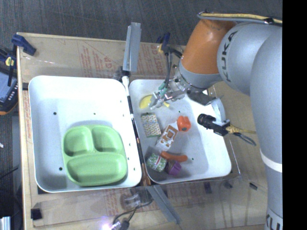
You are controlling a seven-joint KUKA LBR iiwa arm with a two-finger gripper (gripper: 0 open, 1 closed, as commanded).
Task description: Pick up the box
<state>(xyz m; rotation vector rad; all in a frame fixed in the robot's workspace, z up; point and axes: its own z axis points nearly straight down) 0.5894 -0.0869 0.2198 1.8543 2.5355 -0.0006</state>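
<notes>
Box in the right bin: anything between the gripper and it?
Nothing visible sits between them. The gripper is at the far end of the right bin, beside a yellow item. The box lies mid-bin, its top uncovered, with a patterned block and an orange item flanking it.

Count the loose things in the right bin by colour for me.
Yellow: 1, a fruit
Orange: 2, a ball and a carrot
Purple: 1, a small toy
Patterned: 3, a pouch, a box, a can
Total: 7

Tray (pixel 95 158) in left bin (pixel 48 87); box (pixel 167 136) w/ other items in right bin (pixel 218 162).
</notes>
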